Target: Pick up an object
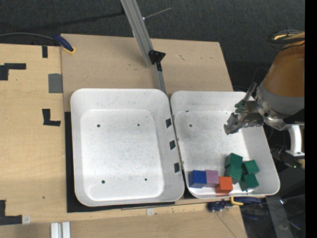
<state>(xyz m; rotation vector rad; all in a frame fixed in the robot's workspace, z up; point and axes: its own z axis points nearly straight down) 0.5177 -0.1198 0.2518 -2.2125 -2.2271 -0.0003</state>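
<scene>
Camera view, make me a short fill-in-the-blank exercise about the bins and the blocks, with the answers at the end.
1. All the blocks lie in the ____ bin of the view.
2. The lilac block sits between the orange block and the ____ block.
3. The claw hovers over the same bin as the ____ blocks, farther from the bin's near edge than they are.

Missing words: right; blue; green

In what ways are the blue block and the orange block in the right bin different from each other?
The blue block looks larger than the orange block. The blue block lies furthest left in the row, near the bin's left wall; the orange block lies at the row's right end, beside the green blocks. A pale purple block separates them. Both rest at the near edge of the right bin.
</scene>
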